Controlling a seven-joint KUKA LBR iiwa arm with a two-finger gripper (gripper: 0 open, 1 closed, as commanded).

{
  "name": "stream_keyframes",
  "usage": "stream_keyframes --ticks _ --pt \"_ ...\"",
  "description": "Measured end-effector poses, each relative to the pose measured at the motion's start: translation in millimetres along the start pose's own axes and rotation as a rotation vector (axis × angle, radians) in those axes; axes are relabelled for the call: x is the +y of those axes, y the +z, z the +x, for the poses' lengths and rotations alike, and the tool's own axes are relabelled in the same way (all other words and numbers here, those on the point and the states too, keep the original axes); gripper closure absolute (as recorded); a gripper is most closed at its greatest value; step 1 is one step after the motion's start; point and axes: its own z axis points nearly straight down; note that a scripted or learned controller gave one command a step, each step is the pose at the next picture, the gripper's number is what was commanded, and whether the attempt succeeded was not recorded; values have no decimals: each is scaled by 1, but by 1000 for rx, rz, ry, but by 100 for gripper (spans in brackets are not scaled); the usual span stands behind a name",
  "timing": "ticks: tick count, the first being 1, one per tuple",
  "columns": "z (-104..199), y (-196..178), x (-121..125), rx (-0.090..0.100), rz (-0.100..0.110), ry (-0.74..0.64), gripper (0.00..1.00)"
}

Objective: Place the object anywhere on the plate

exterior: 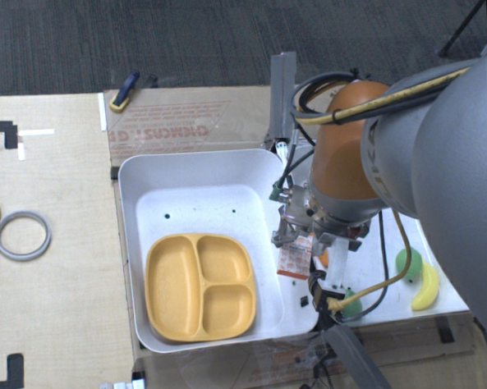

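A yellow plate [201,284] with three compartments lies in the left bin [193,184], toward its front. My gripper [297,242] hangs over the wall between the two bins, just right of the plate. Between its fingers sits a small red and white packet [294,260], and the gripper is shut on it. The packet hangs clear of the plate, a short way off its right rim. The orange wrist band and grey arm cover most of the right bin.
A yellow banana [426,288] and a green round thing [409,262] lie in the right bin [448,304], with another green piece [349,303] near its front. A tape roll [21,235] rests on the bench at left. A blue and yellow tool [124,90] lies behind the bins.
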Motion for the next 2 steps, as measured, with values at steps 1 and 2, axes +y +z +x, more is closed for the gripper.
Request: stream_keyframes --ticks 1,2 --pt "0 0 0 0 0 0 0" --pt "-1 -8 1 -4 3 -1 100"
